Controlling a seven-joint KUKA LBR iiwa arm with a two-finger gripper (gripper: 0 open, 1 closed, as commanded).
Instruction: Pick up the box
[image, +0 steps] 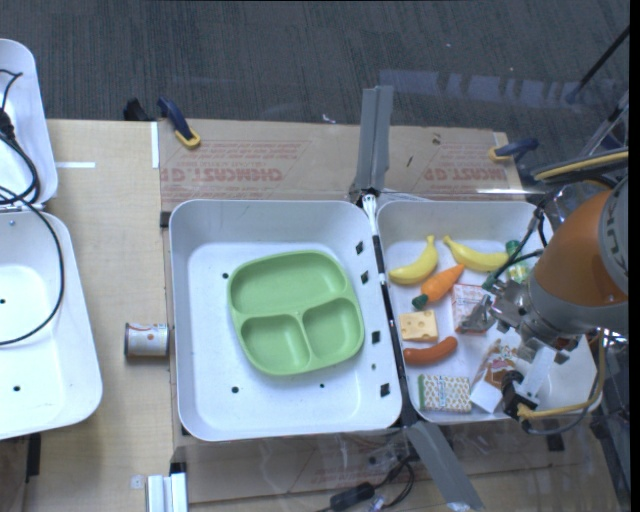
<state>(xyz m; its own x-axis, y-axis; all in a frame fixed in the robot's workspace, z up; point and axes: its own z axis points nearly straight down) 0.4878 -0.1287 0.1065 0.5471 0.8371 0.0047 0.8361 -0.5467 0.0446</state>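
Note:
A small flat box (445, 393) with a green and white print lies at the front of the right bin (470, 213), near its front wall. The gripper (484, 318) hangs low over the right half of that bin, under the grey and orange arm (580, 265). It is behind and to the right of the box, apart from it, beside a red and white packet (467, 299). A second printed packet (497, 362) lies just in front of the gripper, partly under the wrist.
The right bin also holds two bananas (417, 265) (474, 256), a carrot (440, 283), a cheese wedge (419, 326) and a sausage (430, 350). A green divided plate (295, 312) lies in the left bin (195, 330). A small can (147, 340) rests on the bench to the left.

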